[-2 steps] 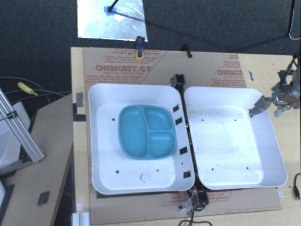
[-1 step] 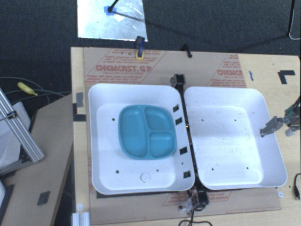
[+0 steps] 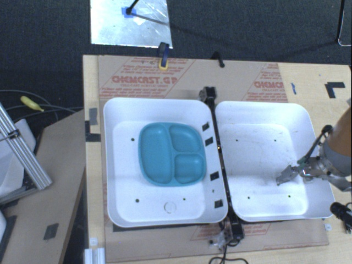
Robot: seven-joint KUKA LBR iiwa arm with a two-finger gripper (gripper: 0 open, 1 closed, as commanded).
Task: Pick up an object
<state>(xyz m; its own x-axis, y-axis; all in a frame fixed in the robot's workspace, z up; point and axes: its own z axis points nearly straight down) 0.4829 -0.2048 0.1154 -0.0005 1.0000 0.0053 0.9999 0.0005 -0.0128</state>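
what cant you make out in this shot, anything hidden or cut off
- Gripper: small and blurred over the right bin; open or shut cannot be told, nor whether it touches the floor.
- Arm: cut off by the camera view's right edge.
- Small round mark below the blue divided plate in the left bin: too small to identify.

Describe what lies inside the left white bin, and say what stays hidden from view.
Inside the left bin lies one blue divided plate with three compartments, flat on the floor. Small dark holes dot the bare white floor around it. The floor directly under the plate is covered.
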